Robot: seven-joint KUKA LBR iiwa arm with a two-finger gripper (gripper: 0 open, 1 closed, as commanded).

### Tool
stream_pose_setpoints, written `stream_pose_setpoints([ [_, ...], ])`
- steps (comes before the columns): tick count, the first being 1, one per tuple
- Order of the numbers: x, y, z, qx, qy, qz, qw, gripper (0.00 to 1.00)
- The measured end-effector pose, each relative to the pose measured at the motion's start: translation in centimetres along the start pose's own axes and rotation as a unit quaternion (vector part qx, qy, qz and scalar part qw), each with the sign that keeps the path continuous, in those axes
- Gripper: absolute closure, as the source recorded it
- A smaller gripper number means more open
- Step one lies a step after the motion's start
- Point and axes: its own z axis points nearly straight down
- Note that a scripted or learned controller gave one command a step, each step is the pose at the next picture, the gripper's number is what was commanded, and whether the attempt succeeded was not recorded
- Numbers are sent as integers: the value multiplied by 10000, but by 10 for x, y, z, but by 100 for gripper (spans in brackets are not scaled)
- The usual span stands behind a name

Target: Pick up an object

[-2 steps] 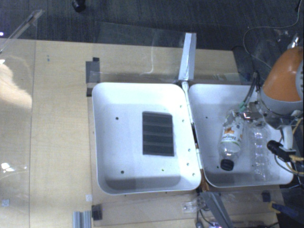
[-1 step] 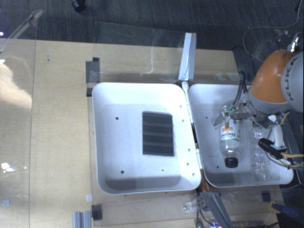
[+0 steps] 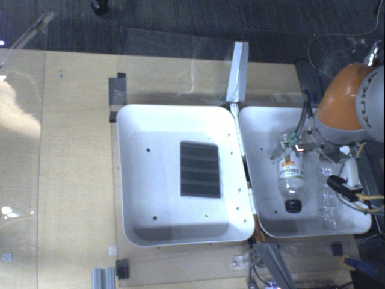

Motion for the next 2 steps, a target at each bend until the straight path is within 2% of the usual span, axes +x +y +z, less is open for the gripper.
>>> stream_pose_setpoints([
  [1, 28, -33, 0, -17, -3, 1026, 9947, 0],
  [2, 29, -31, -12, -47, -2, 1017, 9948, 100],
])
